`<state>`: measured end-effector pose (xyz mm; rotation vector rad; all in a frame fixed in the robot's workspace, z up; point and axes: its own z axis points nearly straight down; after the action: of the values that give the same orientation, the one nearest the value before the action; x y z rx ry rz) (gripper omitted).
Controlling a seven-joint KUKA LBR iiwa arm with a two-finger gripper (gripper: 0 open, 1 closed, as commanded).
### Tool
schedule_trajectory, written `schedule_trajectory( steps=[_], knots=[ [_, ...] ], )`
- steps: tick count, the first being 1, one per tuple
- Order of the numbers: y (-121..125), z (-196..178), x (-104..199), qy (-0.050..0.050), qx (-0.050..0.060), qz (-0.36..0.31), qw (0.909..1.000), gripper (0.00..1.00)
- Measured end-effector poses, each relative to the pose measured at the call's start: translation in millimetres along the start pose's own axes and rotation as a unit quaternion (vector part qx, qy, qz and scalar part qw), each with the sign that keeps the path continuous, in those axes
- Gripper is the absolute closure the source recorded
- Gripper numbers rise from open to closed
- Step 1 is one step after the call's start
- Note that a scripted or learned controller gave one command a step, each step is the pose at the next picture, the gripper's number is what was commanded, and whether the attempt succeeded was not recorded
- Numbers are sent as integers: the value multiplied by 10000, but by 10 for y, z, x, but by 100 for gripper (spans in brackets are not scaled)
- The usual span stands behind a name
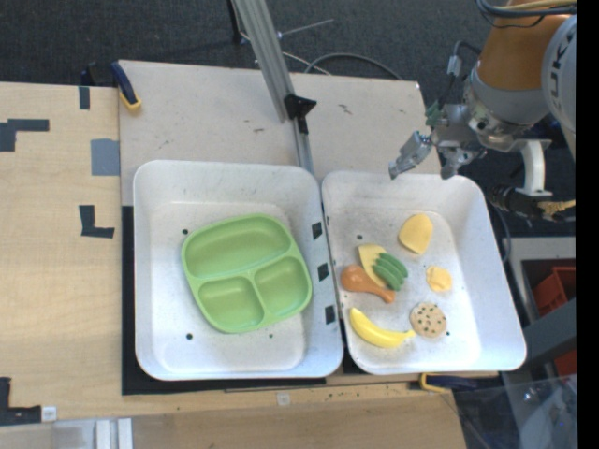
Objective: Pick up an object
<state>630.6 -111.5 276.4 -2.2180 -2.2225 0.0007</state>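
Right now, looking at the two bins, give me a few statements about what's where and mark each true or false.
1. The green tray lies in the left bin. True.
2. The banana lies on the green tray. False: it lies in the right bin, near its front edge.
3. The gripper hangs above the right bin's far edge. True.
4. The cookie is between the gripper's fingers. False: it lies on the bin floor beside the banana.
5. The drumstick sits in the right bin. True.
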Motion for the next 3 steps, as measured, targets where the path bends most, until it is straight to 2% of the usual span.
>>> schedule_trajectory(
  steps=[1,2,3],
  knots=[
    [0,0,0,-3,1,-4,10000,0],
    [36,636,-8,-6,29,2,10000,0],
    [-51,1253,-29,-5,34,6,10000,0]
  ],
)
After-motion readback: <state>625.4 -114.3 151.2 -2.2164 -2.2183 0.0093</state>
